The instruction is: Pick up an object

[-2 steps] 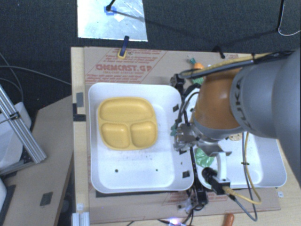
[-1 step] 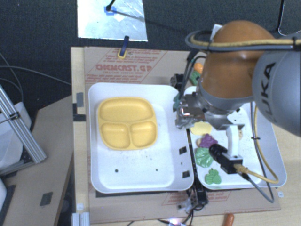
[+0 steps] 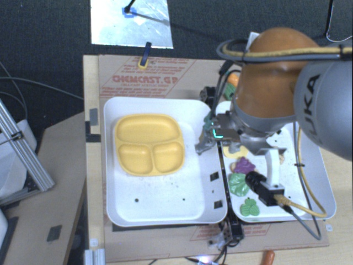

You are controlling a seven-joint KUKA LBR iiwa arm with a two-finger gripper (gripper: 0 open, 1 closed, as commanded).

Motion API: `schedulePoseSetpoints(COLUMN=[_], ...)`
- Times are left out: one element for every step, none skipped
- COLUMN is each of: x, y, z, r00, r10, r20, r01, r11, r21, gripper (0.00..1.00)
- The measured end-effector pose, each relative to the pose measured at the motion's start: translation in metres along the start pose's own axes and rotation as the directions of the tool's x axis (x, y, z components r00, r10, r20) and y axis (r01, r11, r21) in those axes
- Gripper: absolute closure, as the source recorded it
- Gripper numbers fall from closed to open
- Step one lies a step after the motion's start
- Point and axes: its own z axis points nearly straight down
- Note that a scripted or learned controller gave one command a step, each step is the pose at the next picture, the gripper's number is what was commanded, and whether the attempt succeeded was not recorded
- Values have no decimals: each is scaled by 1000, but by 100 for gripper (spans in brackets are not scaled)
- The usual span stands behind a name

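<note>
You saw the pincer (image 3: 205, 143) hanging over the left bin's (image 3: 165, 214) right rim, at three o'clock from the yellow tray (image 3: 149, 143), its opening impossible to tell, so a descent there risked striking the rim and missing the green toys (image 3: 240, 184).

You see a yellow divided tray (image 3: 149, 144) in the left bin (image 3: 121, 203). The arm (image 3: 276, 76) hangs over the right bin (image 3: 325, 197), its gripper (image 3: 208, 139) near the shared rim, above purple (image 3: 243, 165) and green toys (image 3: 238, 184).
</note>
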Motion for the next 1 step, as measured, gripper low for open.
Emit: schedulePoseSetpoints(x=[0], y=[1], z=[-11], r00=[1000], r10=[-5], r20=[-1], r01=[5], r11=[1000], r21=[-2], gripper=[100])
